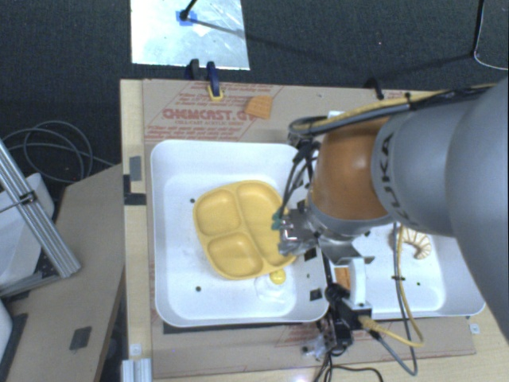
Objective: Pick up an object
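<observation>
A yellow divided plate (235, 228) with three compartments lies in the left bin (176, 183). Just below its lower right edge sit a small yellow piece (277, 277) and a clear glassy object (269, 290). My gripper (288, 234) hangs over the plate's right rim, close to the wall between the two bins. The grey arm with its orange band (350, 177) covers most of the right bin (445, 293). In that bin, a pale striped curved object (417, 245) peeks out beside the arm, and a small orange item (342, 277) lies under the wrist.
Cables (398, 325) trail from the wrist across the right bin's front edge. A cardboard sheet (207, 110) with a yellow clamp (213, 82) lies behind the bins. A shiny foil square (189, 22) rests on the dark floor beyond.
</observation>
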You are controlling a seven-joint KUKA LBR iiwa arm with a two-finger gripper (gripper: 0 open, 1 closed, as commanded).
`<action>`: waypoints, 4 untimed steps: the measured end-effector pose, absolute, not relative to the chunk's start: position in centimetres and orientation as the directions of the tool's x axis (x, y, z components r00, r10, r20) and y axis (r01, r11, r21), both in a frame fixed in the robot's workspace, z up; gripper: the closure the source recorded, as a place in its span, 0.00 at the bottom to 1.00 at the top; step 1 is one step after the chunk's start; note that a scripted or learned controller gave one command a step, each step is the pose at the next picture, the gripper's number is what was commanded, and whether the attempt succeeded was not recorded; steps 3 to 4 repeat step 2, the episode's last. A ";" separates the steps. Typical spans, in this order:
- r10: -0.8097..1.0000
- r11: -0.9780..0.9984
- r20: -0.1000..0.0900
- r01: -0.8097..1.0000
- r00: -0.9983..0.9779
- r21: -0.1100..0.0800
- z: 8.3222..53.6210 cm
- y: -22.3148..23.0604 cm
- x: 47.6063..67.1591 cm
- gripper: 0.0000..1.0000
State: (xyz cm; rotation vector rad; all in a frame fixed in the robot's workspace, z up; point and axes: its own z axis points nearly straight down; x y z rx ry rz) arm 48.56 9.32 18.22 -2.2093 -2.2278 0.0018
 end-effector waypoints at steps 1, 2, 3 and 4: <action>1.000 0.003 0.000 1.000 -0.003 0.006 18.5 8.2 55.0 1.00; 1.000 -0.004 -0.002 1.000 0.004 0.006 22.9 2.6 56.1 1.00; 1.000 -0.004 -0.002 1.000 0.004 0.006 22.9 2.6 56.1 1.00; 1.000 -0.004 -0.002 1.000 0.004 0.006 22.9 2.6 56.1 1.00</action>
